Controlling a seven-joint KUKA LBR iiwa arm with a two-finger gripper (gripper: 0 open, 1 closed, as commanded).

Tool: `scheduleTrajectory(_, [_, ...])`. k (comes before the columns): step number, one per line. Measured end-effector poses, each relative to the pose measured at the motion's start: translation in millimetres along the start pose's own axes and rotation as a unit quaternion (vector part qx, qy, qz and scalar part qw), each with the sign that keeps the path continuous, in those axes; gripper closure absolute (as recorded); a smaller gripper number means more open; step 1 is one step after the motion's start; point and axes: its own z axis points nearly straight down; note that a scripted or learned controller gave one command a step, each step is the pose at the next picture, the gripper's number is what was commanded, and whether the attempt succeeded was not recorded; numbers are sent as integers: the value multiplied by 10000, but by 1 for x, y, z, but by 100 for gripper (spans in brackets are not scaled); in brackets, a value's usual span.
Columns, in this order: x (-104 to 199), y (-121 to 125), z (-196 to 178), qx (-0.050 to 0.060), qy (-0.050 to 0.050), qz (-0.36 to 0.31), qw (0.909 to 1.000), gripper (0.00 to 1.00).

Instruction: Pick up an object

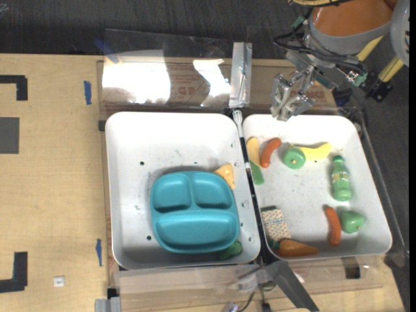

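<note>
The gripper hangs over the far rim of the right bin, carried by the grey arm with its orange band reaching in from the upper right; nothing sits between its metal fingers, and from this slant I cannot tell how far apart they stand. Just below it in the picture, toward the near side, lies an orange carrot-like piece beside a yellow piece by the divider. A little to the right of those, below the gripper, sits a green round toy touching a yellow banana. Further right and nearer the camera a green bottle-shaped toy lies along the bin's right side. Well below the gripper are a red-orange sausage shape with a green piece just beside it, a patterned packet, and an orange carrot against the near wall. Down and to the left of the gripper, across the divider, the left bin holds a teal divided tray, with a yellow wedge at the tray's far right corner and something green peeking out at its near right edge.
</note>
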Motion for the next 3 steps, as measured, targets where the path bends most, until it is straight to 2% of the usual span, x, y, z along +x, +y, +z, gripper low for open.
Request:
scheduleTrajectory(1, [-2,-1,-13,27,-53,14,10000,100])
scheduleTrajectory(2, [3,-4,-12,-4,6,-330,9995,100])
scheduleTrajectory(3, [6,-6,-15,-6,8,-775,9970,100])
